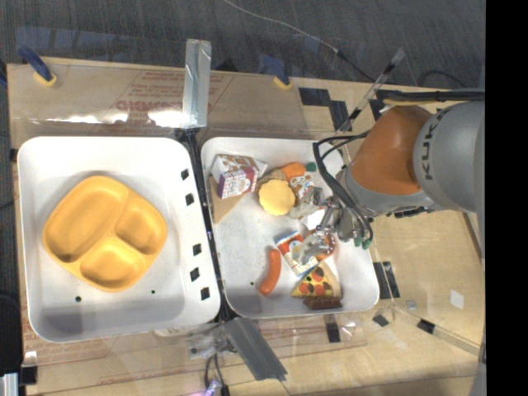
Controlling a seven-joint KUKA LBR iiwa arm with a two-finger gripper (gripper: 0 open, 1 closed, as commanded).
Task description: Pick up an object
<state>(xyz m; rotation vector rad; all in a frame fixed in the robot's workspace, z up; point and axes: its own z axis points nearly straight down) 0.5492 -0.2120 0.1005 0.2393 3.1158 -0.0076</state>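
Observation:
The right bin (pixel 247 291) holds several toy foods: a small purple-and-white carton (pixel 234 177), a round yellow bun (pixel 276 196), an orange piece (pixel 292 172), a red sausage (pixel 270 271), a pizza slice (pixel 317 285) and a red-and-white wrapper (pixel 299 248). My gripper (pixel 323 236) hangs low over the wrapper and the clutter at the bin's right side, below the grey arm with its orange band (pixel 392 155). The fingers blend into the objects beneath them.
The left bin (pixel 49 159) carries a yellow divided plate (pixel 106 231). A strip of grey tape (pixel 196 81) stands at the back between the bins. Cables run from the arm across the bench at the back right.

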